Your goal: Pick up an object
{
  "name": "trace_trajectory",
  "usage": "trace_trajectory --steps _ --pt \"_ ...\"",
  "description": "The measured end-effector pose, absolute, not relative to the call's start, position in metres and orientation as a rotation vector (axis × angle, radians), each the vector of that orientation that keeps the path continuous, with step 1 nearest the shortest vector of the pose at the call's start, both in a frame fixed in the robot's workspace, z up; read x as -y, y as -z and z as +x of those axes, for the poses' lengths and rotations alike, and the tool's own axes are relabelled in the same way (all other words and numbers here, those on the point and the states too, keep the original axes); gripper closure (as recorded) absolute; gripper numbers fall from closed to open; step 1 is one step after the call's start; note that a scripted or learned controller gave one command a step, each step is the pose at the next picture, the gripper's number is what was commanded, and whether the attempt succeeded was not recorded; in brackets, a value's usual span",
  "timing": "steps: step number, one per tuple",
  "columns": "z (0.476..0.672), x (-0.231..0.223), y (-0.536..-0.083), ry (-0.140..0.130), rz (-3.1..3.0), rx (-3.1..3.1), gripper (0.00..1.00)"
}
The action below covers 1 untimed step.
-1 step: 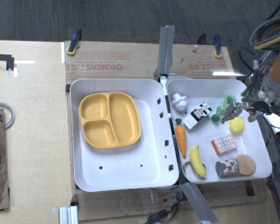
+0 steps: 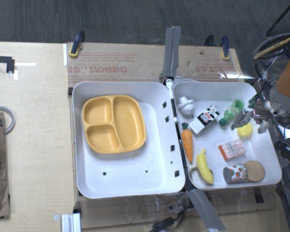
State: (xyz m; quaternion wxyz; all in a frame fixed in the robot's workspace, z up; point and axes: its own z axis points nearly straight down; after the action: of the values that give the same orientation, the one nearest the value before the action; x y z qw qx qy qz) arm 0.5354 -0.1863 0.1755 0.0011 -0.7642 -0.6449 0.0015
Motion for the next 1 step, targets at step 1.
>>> trace_trajectory --steps 1 --pt "0.5665 0.202 -0.0917 0.005 -2.431 1.984 0.0"
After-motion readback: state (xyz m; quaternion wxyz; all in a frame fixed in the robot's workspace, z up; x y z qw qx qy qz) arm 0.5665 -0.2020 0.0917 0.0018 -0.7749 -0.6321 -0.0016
